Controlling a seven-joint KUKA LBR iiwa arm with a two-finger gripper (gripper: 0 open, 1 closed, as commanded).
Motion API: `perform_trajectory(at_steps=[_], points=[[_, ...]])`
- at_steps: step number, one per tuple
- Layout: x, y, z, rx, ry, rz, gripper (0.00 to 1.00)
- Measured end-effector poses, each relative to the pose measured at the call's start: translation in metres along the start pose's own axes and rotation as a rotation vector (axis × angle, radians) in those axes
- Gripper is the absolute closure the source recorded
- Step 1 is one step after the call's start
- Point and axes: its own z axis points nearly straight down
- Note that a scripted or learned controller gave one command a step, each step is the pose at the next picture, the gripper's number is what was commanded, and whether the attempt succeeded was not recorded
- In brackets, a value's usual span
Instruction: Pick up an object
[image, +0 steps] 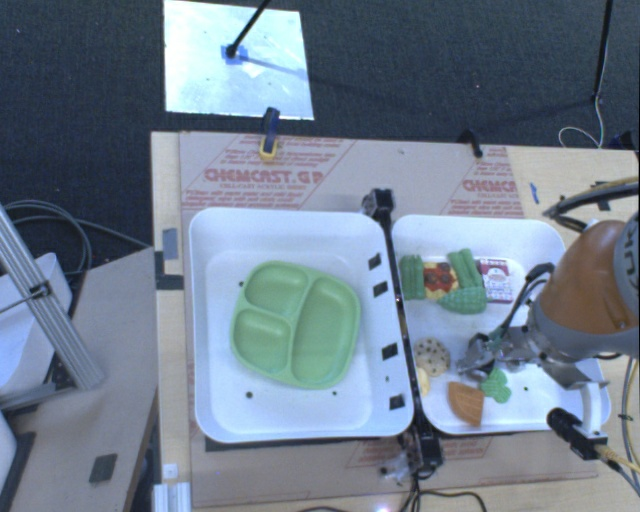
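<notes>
Seen from above, a wooden bench (330, 165) on dark carpet bears two white bins: the left bin (215, 330) holds a green divided plate (296, 323), the right bin (545, 240) a scatter of toy food. The gripper (482, 357) hangs low in the right bin, just above a small green toy (495, 385) and beside an orange wedge (465, 402). Whether it is open or closed, I cannot tell.

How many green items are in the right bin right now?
3: two upright green pieces at the far side, and a small green toy beside the gripper. More may be hidden under the arm.
</notes>
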Motion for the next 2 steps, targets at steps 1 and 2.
perform_trajectory(at_steps=[1,2], points=[[-0.001,0.004,-0.012,-0.008,-0.004,-0.001,1.00],[0.070,0.097,-0.107,-0.020,-0.001,-0.016,1.00]])
